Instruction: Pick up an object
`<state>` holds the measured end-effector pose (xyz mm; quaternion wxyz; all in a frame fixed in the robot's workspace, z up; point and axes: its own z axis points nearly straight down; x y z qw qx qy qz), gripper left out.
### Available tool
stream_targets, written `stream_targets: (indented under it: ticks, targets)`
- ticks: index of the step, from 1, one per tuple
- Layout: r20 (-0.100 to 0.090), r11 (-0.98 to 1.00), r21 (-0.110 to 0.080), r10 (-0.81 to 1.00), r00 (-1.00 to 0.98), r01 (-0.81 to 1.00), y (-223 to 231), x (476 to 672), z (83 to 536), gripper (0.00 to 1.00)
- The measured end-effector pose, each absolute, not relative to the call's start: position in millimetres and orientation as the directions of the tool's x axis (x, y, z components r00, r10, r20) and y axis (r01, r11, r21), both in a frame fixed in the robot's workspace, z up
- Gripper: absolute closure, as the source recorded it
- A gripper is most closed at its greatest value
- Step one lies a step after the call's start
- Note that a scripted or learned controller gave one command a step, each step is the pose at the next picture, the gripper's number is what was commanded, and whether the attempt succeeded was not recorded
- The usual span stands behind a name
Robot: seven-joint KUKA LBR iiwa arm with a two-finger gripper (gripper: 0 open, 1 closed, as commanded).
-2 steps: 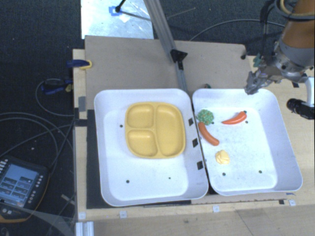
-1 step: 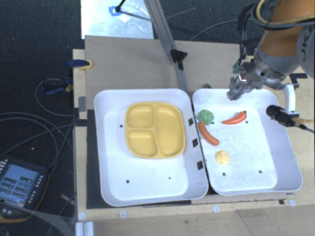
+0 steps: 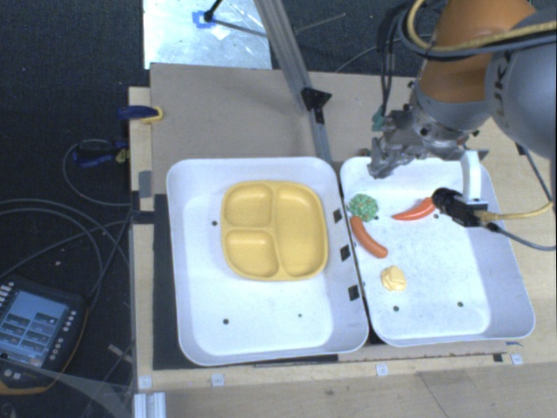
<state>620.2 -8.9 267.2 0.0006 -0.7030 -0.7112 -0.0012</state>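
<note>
- While the arm (image 3: 487, 68) reaches in from three o'clock, the gripper (image 3: 384, 165) hangs over the top left corner of the right bin (image 3: 500, 320), above the rim there, nothing between its fingers; whether they stand apart or together I cannot tell from this slant.
- Camera view, the candidates: a green broccoli piece (image 3: 363, 205) lies just at six o'clock of the gripper, nearest of all.
- Touching or almost touching it, at its six o'clock, an orange carrot (image 3: 369, 237) runs slantwise toward five o'clock.
- At three o'clock of the broccoli, a red pepper (image 3: 413, 210), curved and thin, close beside a black fitting (image 3: 454, 205) on a yellow cable.
- Well below, at six o'clock in the bin, a pale yellow lump (image 3: 393, 278) sits alone.
- Handling, as I judge it: these look like toy foods, light, probably smooth plastic, so slippery rather than fragile. The carrot should take a pinch across its narrow middle; the broccoli is knobbly and may roll out; the lump has open floor all round, the easiest approach.
- The surface: a flat white bin floor, hard, with low walls; a thing could skate when nudged.
- The room: the broccoli and carrot crowd the left wall, leaving little space for a finger on that side.
- The left bin (image 3: 200, 320) holds a yellow divided plate (image 3: 271, 230), well apart from the action.
</note>
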Motion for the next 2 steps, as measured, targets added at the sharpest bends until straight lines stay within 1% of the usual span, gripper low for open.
stream_targets:
  ticks: [1,2]
  targets:
    - [0.002,0.011,0.000,1.000,-0.011,1.000,36,615.2,264,1.00]
    - [0.003,0.011,-0.001,1.000,-0.011,1.000,93,601.0,247,1.00]
